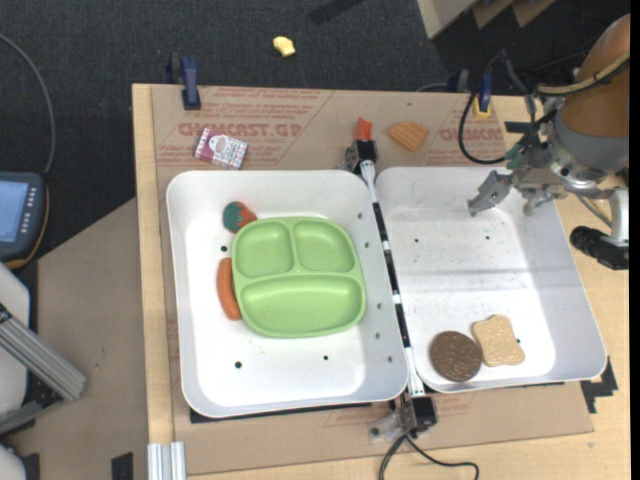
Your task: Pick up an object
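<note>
A brown round cookie and a tan toast-shaped piece lie side by side near the front edge of the right bin. In the left bin, a green divided plate has an orange carrot-like piece along its left side and a small teal and orange item at its back left corner. My gripper hangs over the back of the right bin, far from the cookie and toast. Its fingers are open with nothing between them.
On the cardboard behind the bins lie a small pink and white packet and a tan biscuit-like piece. Clamps stand at the board's back edge. A black divider runs between the bins. A yellow scrap lies on the floor.
</note>
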`<state>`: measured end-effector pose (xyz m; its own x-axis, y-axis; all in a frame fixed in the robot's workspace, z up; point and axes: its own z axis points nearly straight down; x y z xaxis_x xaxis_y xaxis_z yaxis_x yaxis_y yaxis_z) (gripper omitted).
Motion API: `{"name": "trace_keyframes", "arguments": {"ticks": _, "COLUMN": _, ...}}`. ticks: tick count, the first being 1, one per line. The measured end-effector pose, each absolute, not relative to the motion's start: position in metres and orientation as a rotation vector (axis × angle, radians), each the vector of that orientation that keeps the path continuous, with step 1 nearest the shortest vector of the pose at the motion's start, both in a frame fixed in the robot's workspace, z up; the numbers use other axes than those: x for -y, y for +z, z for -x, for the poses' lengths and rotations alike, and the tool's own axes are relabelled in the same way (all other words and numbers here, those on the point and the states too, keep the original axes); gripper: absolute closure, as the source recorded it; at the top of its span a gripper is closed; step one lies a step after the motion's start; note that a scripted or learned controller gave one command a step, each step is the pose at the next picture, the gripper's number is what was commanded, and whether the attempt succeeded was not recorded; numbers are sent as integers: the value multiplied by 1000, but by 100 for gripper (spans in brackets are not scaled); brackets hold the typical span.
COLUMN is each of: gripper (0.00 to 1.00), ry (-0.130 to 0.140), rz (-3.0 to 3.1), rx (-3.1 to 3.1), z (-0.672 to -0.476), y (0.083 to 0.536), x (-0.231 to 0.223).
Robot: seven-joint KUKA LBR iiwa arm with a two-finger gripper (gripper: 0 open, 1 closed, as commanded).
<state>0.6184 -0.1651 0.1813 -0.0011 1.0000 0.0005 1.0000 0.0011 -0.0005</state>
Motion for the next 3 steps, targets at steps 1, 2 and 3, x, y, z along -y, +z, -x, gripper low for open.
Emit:
{"name": "trace_keyframes", "arguments": {"ticks": 1, "gripper": 0, "ry": 8, "rz": 2219, "rx": 2214, "z": -612, "y": 78, "x": 181}}
{"name": "trace_keyframes", "arguments": {"ticks": 2, "gripper": 0, "ry": -5, "rz": 2225, "rx": 2230, "z": -669, "y": 113, "x": 204}}
{"name": "trace_keyframes", "arguments": {"ticks": 3, "gripper": 0, "ry": -11, "rz": 2215, "rx": 2217, "z": -606, "y": 85, "x": 220}}
